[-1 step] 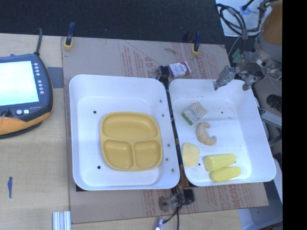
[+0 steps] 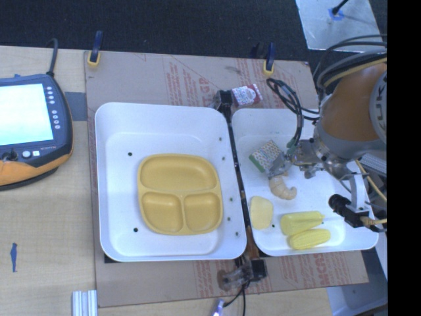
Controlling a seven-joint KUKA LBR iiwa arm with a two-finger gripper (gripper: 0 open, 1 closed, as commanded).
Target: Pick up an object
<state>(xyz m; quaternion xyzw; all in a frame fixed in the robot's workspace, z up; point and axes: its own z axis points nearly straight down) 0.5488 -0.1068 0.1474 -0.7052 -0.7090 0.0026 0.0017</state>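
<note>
You are working in the right bin (image 2: pixel 342 245), where the gripper (image 2: pixel 284 166) is hanging low over the bin floor, just above a pale curled piece, the cashew (image 2: pixel 283 189), with a green patterned packet (image 2: pixel 265 155) just beside it on the left. How the jaws stand I cannot tell from this view; nothing is visibly sitting between them, so treat the pick as not yet made. To do this step well, you are aiming for the cashew's middle and closing across its narrow width, not along its curve, because a rounded piece will likely squirt out of an off-centre pinch. Keep clear of the packet, which is close enough to get caught alongside. Farther toward the near wall, a yellow block (image 2: pixel 261 212) and two corn cobs (image 2: pixel 304 230) are lying well apart from the cashew, so they are leaving you room. The divider (image 2: pixel 231 157) between the bins is near on the left; lift straight up before moving sideways. The left bin (image 2: pixel 112 176) is holding a yellow tray (image 2: pixel 179 193).
</note>
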